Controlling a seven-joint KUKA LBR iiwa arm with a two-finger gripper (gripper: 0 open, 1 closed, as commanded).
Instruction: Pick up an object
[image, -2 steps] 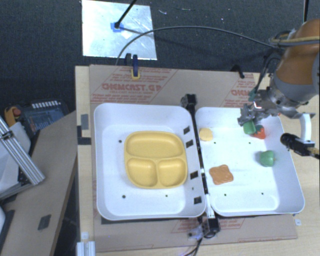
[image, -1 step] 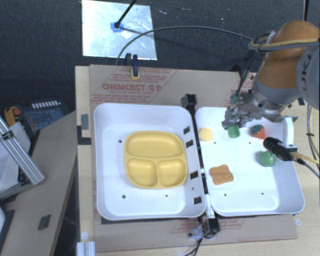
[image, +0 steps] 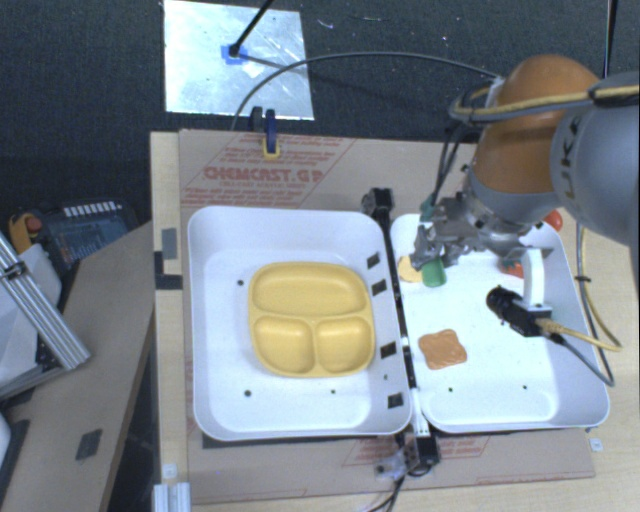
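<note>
Item 1: left bin (image: 210, 300), white and shallow, sitting beside its twin on a printed cardboard sheet (image: 300, 170). It is holding a yellow divided tray (image: 310, 318) with three compartments, lying flat near the middle.

Item 2: right bin (image: 500, 392), white, touching the left bin along a black-clipped seam.

Item 3: arm (image: 530, 130), grey with an orange band, reaching in from the right and leaning over the right bin's upper half.

Item 4: gripper (image: 432, 252), pointing down at the right bin's upper left corner. Whether the claw is open or closed cannot be told from here.

Item 5: green cylinder (image: 433, 273), standing on the bin floor right at the tip of the gripper; whether it is being gripped cannot be told.

Item 6: pale yellow piece (image: 407, 268), lying just left of the green cylinder, touching or nearly touching it.

Item 7: brown waffle-like piece (image: 442, 348), lying flat lower in the right bin, well apart from the gripper.

Item 8: red-orange object (image: 514, 268), peeking out from under the arm, mostly hidden.
</note>
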